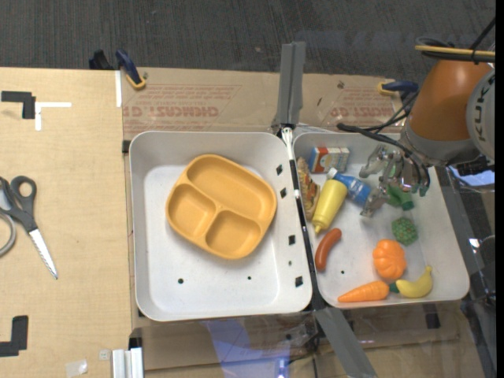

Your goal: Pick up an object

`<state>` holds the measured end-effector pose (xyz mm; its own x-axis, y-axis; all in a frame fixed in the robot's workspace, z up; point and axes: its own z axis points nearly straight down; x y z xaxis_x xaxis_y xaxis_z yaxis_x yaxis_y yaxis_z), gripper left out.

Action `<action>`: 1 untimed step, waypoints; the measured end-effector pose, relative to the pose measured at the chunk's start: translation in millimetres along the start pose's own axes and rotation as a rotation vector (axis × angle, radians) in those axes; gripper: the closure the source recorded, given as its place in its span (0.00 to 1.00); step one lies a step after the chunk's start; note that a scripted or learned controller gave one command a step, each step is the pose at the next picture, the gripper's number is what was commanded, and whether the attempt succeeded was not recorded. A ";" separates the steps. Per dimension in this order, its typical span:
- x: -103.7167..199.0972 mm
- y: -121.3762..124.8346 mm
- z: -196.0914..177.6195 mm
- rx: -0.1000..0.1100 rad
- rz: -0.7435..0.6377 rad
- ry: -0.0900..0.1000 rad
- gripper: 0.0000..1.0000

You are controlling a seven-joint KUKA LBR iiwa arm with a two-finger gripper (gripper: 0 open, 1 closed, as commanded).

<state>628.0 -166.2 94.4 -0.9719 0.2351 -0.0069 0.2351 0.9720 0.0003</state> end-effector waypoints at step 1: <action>29.2 40.0 1.5 0.000 0.057 0.004 0.00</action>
<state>609.1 -120.4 92.6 -0.9570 0.2902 -0.0025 0.2902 0.9570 0.0008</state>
